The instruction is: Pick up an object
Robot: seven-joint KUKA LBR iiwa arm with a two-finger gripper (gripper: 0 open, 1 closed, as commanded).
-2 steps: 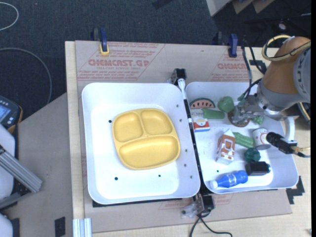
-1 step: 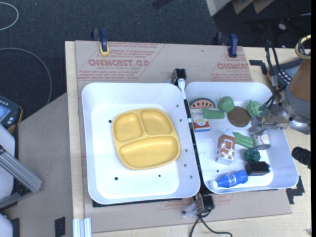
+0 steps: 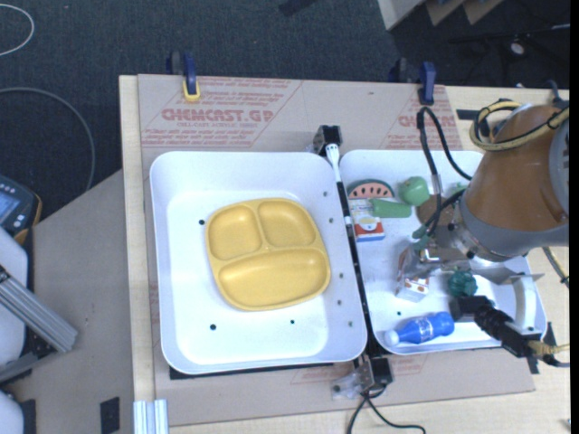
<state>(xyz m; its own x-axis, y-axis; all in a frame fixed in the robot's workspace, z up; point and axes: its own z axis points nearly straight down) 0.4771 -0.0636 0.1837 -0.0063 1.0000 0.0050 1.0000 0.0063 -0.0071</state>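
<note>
The right bin (image 3: pixel 384 165) holds several small objects. A watermelon slice toy (image 3: pixel 372 191) and a green piece (image 3: pixel 412 191) lie at its far side. A small white and red carton (image 3: pixel 365 223) rests by the left wall. A blue bottle (image 3: pixel 423 328) lies on its side at the near edge. A dark teal item (image 3: pixel 462 284) sits right of centre. My gripper (image 3: pixel 414 265) is low in the middle of this bin, just above a small red and white item (image 3: pixel 416 288). Nothing is visibly held.
The left bin (image 3: pixel 172 242) holds a yellow divided plate (image 3: pixel 268 252). The grey arm with its orange band (image 3: pixel 520 183) covers the right bin's right side. Cables (image 3: pixel 434 143) run across the far edge, and blue clamps (image 3: pixel 189 72) hold the board.
</note>
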